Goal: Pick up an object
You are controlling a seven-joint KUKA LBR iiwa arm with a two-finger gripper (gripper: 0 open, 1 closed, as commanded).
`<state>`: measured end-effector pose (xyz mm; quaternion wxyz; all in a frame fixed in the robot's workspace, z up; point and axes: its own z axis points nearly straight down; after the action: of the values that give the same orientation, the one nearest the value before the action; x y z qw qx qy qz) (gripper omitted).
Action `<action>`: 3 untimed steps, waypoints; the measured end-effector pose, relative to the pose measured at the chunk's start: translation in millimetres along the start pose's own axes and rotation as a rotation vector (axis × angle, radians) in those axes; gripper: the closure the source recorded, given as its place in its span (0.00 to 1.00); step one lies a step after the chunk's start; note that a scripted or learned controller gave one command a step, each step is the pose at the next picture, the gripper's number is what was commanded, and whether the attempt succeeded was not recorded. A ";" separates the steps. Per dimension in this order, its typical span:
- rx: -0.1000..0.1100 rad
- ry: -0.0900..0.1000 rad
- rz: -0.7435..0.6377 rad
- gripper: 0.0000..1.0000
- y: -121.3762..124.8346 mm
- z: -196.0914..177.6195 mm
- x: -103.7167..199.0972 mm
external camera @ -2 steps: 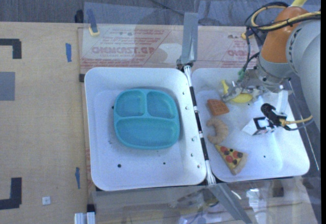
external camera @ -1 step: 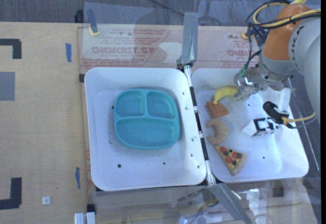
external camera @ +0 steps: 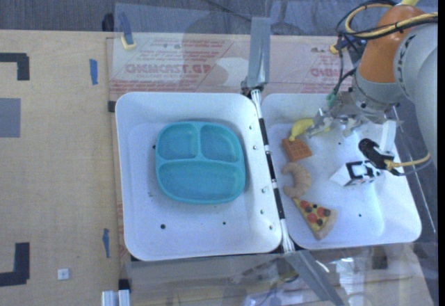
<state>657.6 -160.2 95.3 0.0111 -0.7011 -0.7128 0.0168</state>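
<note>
Pizza slice [external camera: 314, 214] lies flat, tip pointing toward upper left.

I get even, fairly bright overhead light with soft, faint shadows. The white bins [external camera: 139, 228] wash out slightly, and the clear sheet [external camera: 188, 54] at upper centre shows pale glare. Overall focus is a little soft.

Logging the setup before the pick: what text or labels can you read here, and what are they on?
Red print on the clear sheet behind the bins: blurred, looks reversed, unreadable.
More red print at the sheet's right end: too blurred.
No readable text on the bins, plate or toy food.
</note>
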 end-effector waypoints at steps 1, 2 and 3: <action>-0.006 0.004 -0.008 0.00 1.3 9.6 6.4; -0.006 -0.003 -0.006 1.00 0.6 -1.5 3.3; -0.007 -0.002 -0.007 0.00 1.1 -1.9 3.7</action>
<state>658.7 -156.5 97.1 0.0080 -0.6987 -0.7152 0.0152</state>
